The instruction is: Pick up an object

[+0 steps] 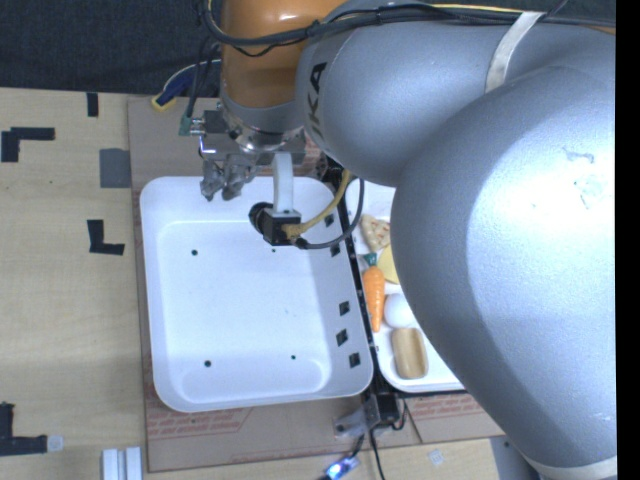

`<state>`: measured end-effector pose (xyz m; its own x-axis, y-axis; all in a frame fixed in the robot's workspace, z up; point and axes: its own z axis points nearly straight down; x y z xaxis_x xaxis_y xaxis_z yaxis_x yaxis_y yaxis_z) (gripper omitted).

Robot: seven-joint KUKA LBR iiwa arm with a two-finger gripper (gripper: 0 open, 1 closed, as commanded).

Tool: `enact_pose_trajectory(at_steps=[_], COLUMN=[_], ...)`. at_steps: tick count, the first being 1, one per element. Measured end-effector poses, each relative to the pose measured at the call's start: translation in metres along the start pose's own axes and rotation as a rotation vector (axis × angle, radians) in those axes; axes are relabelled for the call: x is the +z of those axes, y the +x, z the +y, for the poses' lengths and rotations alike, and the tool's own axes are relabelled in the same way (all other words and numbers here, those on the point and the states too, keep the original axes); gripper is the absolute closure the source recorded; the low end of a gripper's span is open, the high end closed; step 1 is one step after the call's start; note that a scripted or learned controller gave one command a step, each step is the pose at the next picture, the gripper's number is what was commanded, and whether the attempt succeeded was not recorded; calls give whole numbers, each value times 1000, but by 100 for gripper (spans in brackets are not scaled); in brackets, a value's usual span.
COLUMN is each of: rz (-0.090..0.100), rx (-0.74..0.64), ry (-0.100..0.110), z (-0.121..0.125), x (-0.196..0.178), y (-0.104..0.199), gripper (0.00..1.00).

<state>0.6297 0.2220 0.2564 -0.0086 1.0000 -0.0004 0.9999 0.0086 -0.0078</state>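
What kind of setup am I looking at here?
Likely a robotics lab pick-and-place bench: two white bins side by side, toy food such as a carrot in the right one, and black tape marks on the benchtop.

Overhead slanted view: the grey arm (480, 168), with its orange band (265, 8), reaches over the left white bin (165, 298), gripper (222, 183) above that bin's far rim. In the right bin (395, 376), partly hidden by the arm, lie a carrot (373, 296), a white egg-like item (397, 311) and a tan bread-like piece (408, 353)
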Motion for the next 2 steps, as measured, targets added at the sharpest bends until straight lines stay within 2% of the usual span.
enact_pose_trajectory(at_steps=[1, 2], rz=[-1, 0], rx=[14, 2], ry=[-10, -6], z=[9, 39], x=[-50, 37], y=[-85, -1], gripper=[100, 100])
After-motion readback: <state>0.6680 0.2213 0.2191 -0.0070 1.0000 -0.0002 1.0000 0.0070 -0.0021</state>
